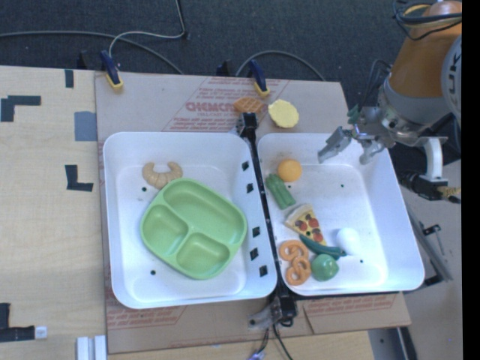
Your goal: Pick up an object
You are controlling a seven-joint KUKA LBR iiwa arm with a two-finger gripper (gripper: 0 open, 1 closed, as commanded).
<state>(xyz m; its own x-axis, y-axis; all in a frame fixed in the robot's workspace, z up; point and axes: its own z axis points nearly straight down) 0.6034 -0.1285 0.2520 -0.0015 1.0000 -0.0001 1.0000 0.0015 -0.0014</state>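
My gripper (351,149) hangs over the far edge of the right bin (382,201), its two fingers spread apart with nothing between them. The bin holds an orange ball (289,170), a green pickle-like piece (280,192), a pizza slice (304,222), pretzels (294,261), a green pepper (325,265) and a white object (349,238). The orange ball lies to the left of the gripper and a little nearer the camera. The other toys lie along the bin's left side and front.
The left bin (124,201) holds a green divided plate (193,227) and a croissant-shaped piece (162,173). A yellow round piece (283,114) and a waffle-like piece (250,105) lie on the cardboard behind the bins. Blue clamps (111,69) hold the cardboard.
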